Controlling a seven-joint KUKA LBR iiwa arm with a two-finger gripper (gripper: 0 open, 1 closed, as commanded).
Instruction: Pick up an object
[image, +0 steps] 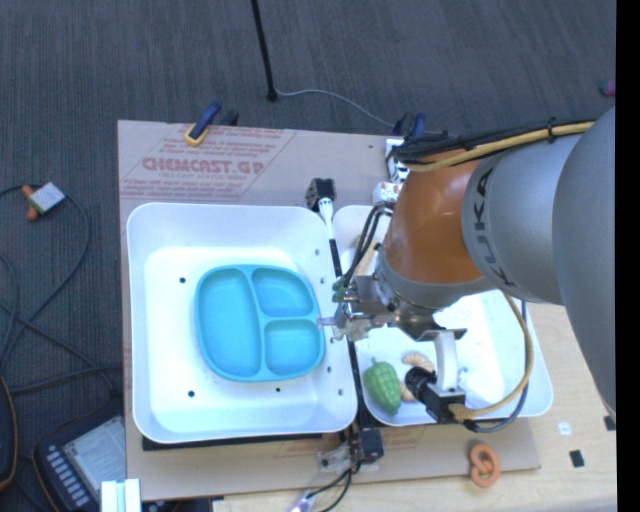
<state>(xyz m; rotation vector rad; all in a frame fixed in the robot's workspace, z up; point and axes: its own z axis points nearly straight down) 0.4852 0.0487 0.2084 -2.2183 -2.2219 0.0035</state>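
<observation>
A green, bumpy, rounded object (381, 385) lies at the near left corner of the right bin (535, 395). Just to its right a small tan piece (416, 358) peeks out from under the arm. My gripper (349, 314) hangs low over the left edge of the right bin, by the wall between the two bins, a little above the green object. The bulky grey and orange wrist covers most of the right bin. A light blue divided plate (260, 322) rests in the middle of the left bin (160, 250).
An orange ring-shaped thing (484, 464) lies on the bench in front of the right bin. A blue and yellow clip (203, 122) sits at the board's far edge. Cables and a black connector (321, 192) run along the divider.
</observation>
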